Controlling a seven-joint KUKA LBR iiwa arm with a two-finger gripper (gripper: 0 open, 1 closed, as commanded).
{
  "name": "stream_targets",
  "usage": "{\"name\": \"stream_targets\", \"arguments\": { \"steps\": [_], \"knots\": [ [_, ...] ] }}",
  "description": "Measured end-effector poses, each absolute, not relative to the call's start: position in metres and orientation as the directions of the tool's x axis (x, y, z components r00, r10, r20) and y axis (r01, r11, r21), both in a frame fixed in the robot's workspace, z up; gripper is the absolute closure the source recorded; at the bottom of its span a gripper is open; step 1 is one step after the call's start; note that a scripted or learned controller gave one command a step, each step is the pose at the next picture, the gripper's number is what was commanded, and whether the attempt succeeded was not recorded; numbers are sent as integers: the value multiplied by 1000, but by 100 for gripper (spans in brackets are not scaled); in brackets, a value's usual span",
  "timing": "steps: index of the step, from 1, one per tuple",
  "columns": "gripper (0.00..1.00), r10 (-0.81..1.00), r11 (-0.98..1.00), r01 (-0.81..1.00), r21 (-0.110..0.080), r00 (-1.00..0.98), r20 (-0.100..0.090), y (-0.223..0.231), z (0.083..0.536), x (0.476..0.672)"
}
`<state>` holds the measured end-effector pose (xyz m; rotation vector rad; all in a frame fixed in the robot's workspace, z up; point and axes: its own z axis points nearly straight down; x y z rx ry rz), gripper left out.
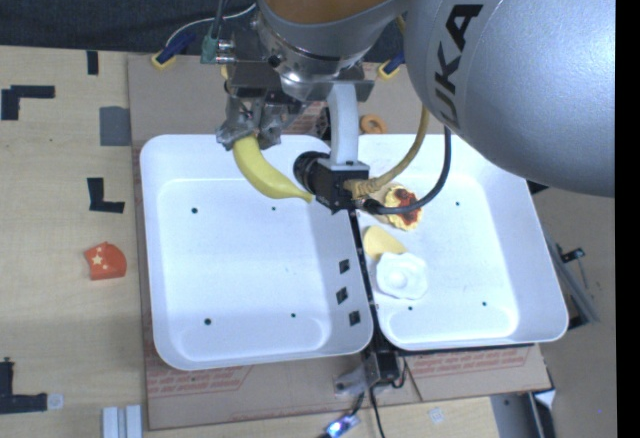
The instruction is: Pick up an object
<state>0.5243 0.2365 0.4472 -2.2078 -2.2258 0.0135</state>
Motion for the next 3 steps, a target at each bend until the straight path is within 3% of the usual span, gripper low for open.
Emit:
{"name": "stream_targets", "arguments": {
  "steps": [1,2,3],
  "knots": [
    [100,1000,3,1000,8,-3,4,224,540,531],
    [100,1000,5,1000,-6,-5,-1,234,503,481],
    [100,1000,-12,1000,4,12,-2,105,537,484]
  ]
}}
